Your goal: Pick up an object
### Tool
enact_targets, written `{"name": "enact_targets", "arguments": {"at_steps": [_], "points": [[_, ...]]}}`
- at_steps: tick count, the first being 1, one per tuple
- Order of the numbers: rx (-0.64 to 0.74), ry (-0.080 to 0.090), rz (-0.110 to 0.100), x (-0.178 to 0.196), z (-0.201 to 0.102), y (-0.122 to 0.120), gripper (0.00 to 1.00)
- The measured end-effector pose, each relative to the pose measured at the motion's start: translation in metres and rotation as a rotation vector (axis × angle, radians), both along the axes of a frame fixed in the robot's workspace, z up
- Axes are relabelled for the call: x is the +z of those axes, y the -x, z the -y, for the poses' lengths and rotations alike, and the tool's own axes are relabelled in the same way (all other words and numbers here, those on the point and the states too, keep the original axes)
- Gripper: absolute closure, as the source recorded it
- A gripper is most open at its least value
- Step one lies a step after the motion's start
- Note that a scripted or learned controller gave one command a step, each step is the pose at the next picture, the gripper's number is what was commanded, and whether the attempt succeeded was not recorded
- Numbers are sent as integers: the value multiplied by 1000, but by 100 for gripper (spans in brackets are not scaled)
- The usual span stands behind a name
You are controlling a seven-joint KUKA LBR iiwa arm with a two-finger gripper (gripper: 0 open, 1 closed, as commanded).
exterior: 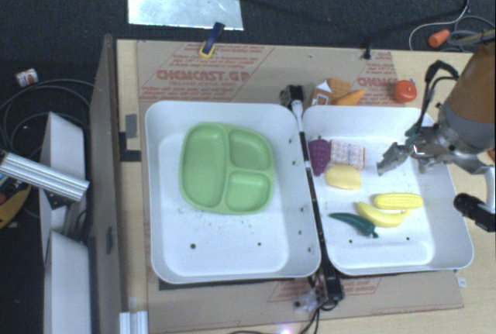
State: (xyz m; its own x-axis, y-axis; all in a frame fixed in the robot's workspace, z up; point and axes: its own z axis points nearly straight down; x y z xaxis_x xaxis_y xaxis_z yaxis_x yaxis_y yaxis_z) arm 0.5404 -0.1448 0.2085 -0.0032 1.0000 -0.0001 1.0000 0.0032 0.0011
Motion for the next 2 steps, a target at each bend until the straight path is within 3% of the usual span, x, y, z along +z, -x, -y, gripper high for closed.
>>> {"name": "enact_targets", "arguments": {"at_steps": [1,2], "points": [[-5,4,12,-109,-11,52,0],[-2,2,19,-94,-12,47,100]]}}
